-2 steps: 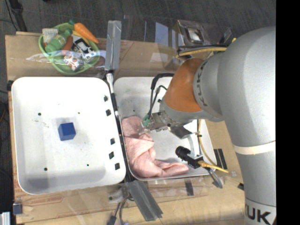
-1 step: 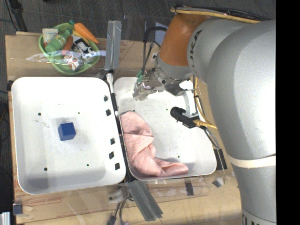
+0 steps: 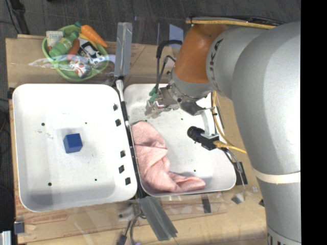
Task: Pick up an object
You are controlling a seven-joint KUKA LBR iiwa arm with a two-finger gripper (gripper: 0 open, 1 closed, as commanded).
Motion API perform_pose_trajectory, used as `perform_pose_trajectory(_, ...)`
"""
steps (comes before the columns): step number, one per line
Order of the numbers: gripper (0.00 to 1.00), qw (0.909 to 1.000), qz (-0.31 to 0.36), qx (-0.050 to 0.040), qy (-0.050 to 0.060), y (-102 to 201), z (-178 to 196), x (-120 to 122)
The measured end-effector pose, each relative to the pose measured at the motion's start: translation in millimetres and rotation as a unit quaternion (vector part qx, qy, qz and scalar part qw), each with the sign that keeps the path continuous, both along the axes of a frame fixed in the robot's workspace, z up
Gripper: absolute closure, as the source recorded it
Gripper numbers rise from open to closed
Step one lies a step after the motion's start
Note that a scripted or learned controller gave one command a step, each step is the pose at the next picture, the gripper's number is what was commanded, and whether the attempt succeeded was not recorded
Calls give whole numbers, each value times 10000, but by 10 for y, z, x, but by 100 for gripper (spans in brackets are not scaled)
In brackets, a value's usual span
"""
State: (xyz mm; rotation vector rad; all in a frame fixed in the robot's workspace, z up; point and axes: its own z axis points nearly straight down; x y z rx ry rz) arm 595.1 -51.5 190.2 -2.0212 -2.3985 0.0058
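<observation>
A blue cube (image 3: 73,142) rests on the floor of the left white bin (image 3: 30,106). A pink cloth (image 3: 153,160) lies crumpled along the left wall and front of the right bin (image 3: 225,180). My gripper (image 3: 155,104) hangs over the back left part of the right bin, just above the cloth's upper end. Something small and greenish shows at the gripper's tip, too small to tell what it is. The grey arm with its orange band (image 3: 196,55) covers the right bin's back right corner.
A green bowl (image 3: 76,55) full of toy food, with an orange carrot on top, sits behind the left bin. A black cylindrical part (image 3: 202,137) on a cable juts over the right bin's middle. A grey divider with black clips runs between the bins.
</observation>
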Motion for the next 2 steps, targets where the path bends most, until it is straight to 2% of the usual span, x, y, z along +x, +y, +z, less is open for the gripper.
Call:
perform_pose_trajectory(1, 100, 9995, 328, 4, -13, 43, 144, -497)
perform_pose_trajectory(2, 100, 9967, 815, 4, -6, 427, 2, -932)
